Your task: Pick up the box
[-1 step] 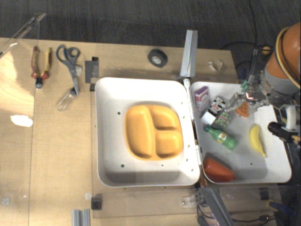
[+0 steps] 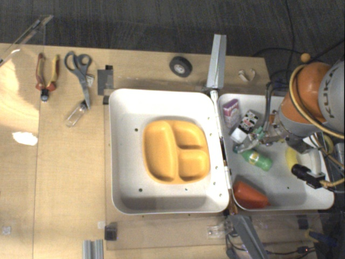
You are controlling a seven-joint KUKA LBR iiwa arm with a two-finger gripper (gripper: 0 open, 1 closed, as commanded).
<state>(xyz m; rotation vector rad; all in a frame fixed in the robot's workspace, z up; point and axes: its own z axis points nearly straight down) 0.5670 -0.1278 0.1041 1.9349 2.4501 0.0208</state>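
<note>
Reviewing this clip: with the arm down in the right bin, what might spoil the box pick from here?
The gripper sits among tightly packed items: it may snag the green bottle or the small black-and-white item instead. The purple-and-white box leans near the bin wall, leaving little finger room.

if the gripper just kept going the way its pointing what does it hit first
Probably the small black-and-white item or the clear piece right by the gripper, which points left across the right bin. The purple box sits further up-left. Depth is unclear.
</note>
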